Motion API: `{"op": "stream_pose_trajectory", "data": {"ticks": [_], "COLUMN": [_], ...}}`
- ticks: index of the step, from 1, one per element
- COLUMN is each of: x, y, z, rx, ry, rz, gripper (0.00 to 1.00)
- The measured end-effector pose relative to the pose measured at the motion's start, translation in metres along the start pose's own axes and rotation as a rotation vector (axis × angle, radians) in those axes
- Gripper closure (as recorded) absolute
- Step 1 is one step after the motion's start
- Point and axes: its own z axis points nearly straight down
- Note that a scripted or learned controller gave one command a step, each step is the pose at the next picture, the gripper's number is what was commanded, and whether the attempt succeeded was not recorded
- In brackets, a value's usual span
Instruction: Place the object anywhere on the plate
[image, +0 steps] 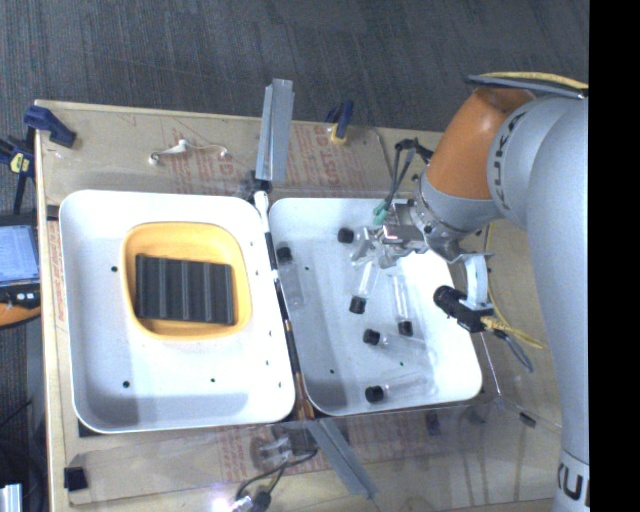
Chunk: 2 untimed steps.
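Claw (385, 250), grip state unclear, hovers over right bin (330, 395); plate (185, 285) lies in left bin (100, 400).

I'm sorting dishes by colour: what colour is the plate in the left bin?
Yellow-orange rim; the plate carries a dark ribbed insert at its centre, seen in the camera view.
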Motion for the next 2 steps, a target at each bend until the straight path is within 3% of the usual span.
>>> {"op": "stream_pose_trajectory", "data": {"ticks": [1,2], "x": [0.05,0.118], "y": [0.022,0.02], "z": [-0.014,0.001], "rx": [0.0,0.002], "ry": [0.0,0.0], "rz": [-0.088,-0.165], "gripper": [1.0,1.0]}}
